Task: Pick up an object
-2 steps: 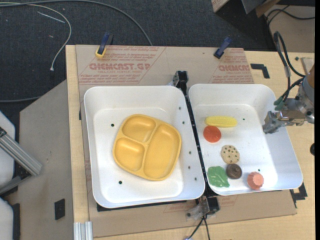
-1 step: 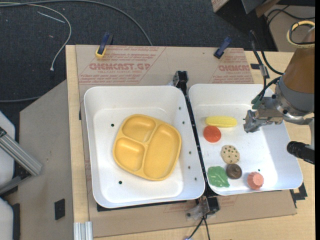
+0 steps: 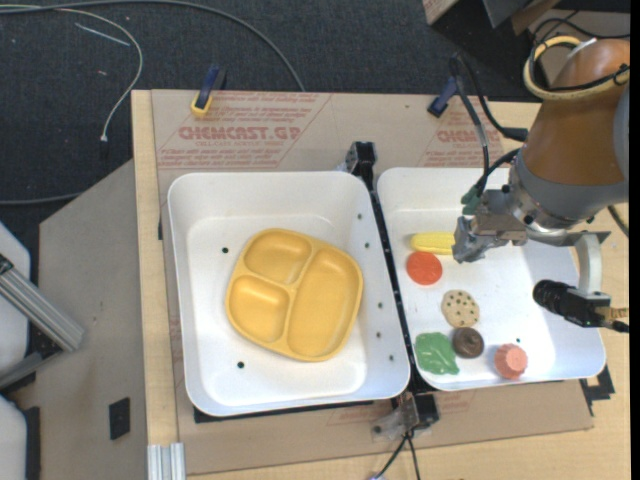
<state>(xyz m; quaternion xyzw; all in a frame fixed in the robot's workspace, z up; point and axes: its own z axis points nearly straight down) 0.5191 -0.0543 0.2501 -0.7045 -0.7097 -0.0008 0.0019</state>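
1. Yellow tray (image 3: 294, 293): well left of the gripper (image 3: 468, 248), in the other bin; no obstruction.
2. Gripper state: cannot tell.
3. Yellow piece (image 3: 432, 241): just left of the gripper; likely target.
4. Red disc (image 3: 424, 268): close below-left; a misaligned descent could strike it.
5. Cookie (image 3: 460, 308): below, clear.
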